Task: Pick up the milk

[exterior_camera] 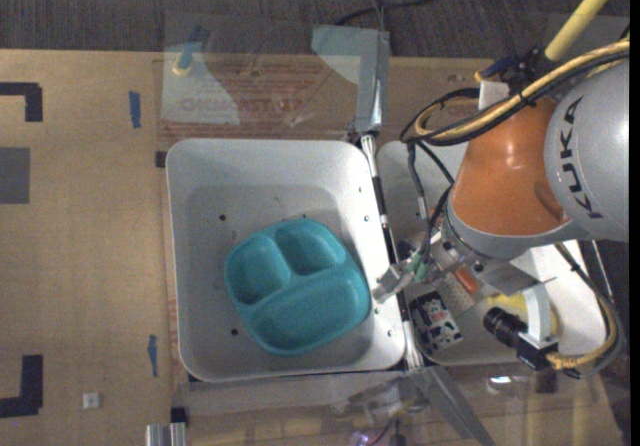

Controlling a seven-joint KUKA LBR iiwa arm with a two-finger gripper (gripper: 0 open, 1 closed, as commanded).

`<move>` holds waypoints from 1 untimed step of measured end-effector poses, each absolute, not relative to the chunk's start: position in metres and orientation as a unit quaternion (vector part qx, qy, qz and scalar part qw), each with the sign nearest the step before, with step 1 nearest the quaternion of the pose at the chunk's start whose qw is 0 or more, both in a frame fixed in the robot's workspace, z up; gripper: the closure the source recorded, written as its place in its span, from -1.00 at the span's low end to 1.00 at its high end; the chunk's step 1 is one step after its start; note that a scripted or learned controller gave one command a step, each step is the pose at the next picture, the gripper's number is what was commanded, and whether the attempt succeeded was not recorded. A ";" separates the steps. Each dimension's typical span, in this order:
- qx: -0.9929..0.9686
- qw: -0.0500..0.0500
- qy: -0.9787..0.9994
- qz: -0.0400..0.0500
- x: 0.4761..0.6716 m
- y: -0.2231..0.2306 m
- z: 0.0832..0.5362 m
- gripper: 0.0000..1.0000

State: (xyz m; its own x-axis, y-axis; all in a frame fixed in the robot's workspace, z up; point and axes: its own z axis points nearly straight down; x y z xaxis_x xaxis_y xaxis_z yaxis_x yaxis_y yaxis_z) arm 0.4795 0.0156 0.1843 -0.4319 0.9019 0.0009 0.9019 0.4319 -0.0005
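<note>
My gripper hangs low over the left edge of the right bin, close to the divider between the two bins. The grey arm with its orange band covers most of that bin. Just below the gripper a small black-and-white object lies on the bin floor; I cannot tell whether it is the milk. A small orange-red patch shows beside the wrist, too hidden to identify.
A teal divided plate lies in the left bin, toward its front right. A clear plastic sheet lies on the bench behind the bins. Cables loop over the arm at the upper right.
</note>
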 end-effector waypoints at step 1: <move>-0.455 -0.001 -0.890 0.000 0.480 0.041 0.188 -1.00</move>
State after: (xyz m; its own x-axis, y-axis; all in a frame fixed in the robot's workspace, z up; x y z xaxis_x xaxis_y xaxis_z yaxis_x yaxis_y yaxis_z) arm 0.4797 0.0410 0.1882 -0.5859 0.8104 -0.0006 0.8104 0.5859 0.0012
